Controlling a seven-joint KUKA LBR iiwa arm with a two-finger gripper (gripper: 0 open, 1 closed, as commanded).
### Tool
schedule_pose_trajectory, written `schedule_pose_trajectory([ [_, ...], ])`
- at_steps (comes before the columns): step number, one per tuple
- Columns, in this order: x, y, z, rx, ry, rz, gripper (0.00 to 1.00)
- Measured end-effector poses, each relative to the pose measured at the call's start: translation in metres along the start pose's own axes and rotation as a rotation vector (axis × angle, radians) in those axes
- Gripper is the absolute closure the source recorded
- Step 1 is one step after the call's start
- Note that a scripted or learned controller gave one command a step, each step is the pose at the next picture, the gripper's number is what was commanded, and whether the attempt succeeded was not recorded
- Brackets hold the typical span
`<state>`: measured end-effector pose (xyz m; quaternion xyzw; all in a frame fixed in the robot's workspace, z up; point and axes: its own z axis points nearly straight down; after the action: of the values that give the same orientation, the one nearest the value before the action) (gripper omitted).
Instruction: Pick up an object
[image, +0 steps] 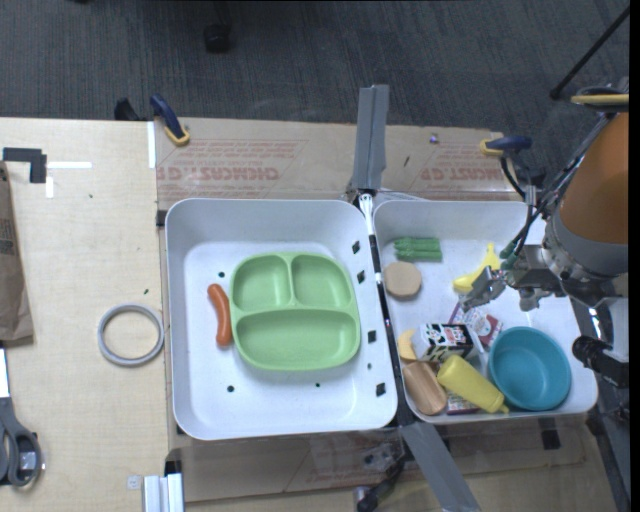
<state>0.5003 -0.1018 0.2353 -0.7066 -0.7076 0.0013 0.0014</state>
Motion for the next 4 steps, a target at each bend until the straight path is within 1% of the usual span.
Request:
schedule_pose_trajectory([
  [1, -0.098, 0.08, 0.117, 0.0, 0.0, -0.051, 0.0],
  [2, -0.085, 0.091, 0.099, -0.004, -0.001, -0.061, 0.0],
  [3, -0.049, 0.083, 0.144, -0.003, -0.001, -0.16, 0.0],
  [4, -0.057, 0.142, 0.143, -0.004, -0.001, -0.226, 0.0],
])
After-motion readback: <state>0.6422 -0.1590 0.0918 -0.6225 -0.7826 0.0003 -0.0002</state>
